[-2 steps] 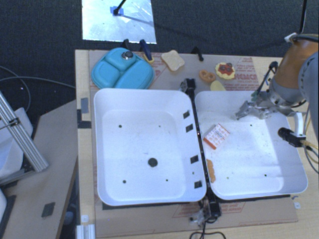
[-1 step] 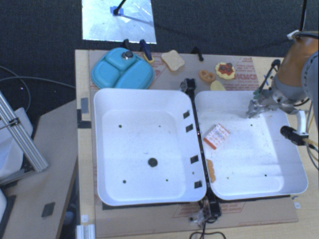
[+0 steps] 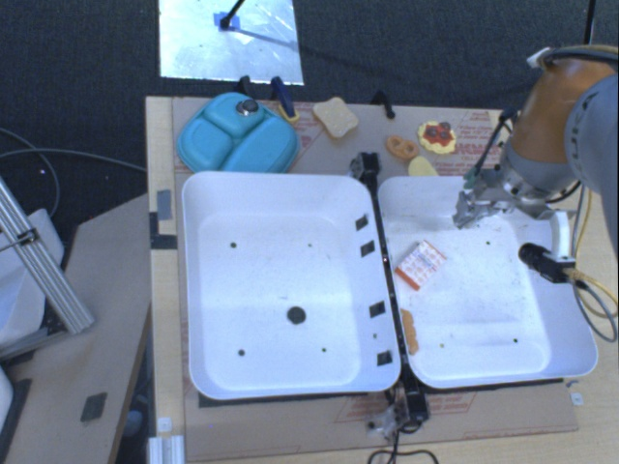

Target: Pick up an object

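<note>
We're looking at the left bin (image 3: pixel 280 288), a dark disc (image 3: pixel 296 314) lying in it. Right of that bin, in the right bin (image 3: pixel 551 346), a small orange-and-white packet (image 3: pixel 421 264) is lying. Further right and above the packet, the gripper (image 3: pixel 471 211) is hovering; we can't tell its opening, nothing visibly held.

The arm (image 3: pixel 571 114) runs off the right edge, its base cut away. The gripper (image 3: pixel 468 213) is too small and blurred to read. The print on the small packet (image 3: pixel 421 264) is illegible.
</note>
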Motion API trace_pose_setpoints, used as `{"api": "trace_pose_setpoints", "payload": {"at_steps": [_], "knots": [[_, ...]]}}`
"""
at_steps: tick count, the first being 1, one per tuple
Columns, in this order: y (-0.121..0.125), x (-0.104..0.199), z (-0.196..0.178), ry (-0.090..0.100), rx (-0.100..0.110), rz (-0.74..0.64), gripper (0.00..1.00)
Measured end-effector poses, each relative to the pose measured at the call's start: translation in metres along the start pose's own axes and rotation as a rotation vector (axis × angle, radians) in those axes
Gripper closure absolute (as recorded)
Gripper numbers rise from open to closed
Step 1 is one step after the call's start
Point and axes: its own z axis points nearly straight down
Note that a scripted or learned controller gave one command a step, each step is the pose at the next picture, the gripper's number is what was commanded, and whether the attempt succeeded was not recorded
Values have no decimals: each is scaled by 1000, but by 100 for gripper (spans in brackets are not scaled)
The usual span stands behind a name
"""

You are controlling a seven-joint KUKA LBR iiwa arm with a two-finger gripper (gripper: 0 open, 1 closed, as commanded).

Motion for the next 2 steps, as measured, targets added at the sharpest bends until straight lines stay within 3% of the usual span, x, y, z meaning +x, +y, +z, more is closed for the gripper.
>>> {"api": "trace_pose_setpoints", "payload": {"at_steps": [1, 2], "knots": [[-44, 113, -52, 2, 0, -5, 100], [-36, 209, -49, 3, 1, -6, 100]]}}
